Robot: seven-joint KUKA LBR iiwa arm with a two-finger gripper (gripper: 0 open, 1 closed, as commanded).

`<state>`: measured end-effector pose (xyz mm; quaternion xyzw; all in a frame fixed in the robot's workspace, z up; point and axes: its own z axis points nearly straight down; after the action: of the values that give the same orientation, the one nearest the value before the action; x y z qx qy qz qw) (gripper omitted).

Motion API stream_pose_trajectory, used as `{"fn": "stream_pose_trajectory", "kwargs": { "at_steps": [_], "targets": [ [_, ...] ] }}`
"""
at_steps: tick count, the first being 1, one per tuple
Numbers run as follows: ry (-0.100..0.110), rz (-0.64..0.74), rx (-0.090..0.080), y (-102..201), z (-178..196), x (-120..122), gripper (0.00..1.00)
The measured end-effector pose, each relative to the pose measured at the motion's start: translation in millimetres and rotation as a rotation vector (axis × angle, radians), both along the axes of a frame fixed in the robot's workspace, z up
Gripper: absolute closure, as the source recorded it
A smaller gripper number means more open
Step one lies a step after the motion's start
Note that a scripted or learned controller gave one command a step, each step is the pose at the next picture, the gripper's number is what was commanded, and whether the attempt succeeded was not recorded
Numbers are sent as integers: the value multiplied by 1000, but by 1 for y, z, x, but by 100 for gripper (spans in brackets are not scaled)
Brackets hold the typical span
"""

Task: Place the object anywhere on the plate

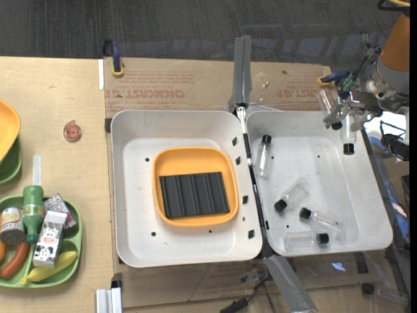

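Observation:
An orange square plate (pixel 194 157) lies in the left bin (pixel 130 188). A dark grey ridged slab (pixel 195 195) rests flat on the plate and covers most of its middle. Several clear vials with black caps lie in the right bin (pixel 365 194): one by the left wall (pixel 264 152), one near the centre (pixel 290 195), others near the front (pixel 315 219). My gripper (pixel 343 137) hangs over the right bin's far right corner, well away from the plate. Its two black-tipped fingers (pixel 348 149) stand apart with nothing between them.
A metal divider post (pixel 242 70) rises between the bins at the back. On the wooden table to the left are a green tray of toy food (pixel 39 237), an orange bowl (pixel 6 132) and a small pink disc (pixel 72 131). Cables hang by the arm at right.

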<state>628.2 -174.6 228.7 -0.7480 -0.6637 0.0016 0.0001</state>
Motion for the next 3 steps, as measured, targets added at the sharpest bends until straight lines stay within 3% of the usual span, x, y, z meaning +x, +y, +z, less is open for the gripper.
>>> {"fn": "stream_pose_trajectory", "kwargs": {
  "at_steps": [1,2,3],
  "targets": [
    [-1,146,0,2,15,31,100],
    [-3,428,0,-27,52,31,100],
    [-3,538,0,-48,87,31,100]
  ]
}}
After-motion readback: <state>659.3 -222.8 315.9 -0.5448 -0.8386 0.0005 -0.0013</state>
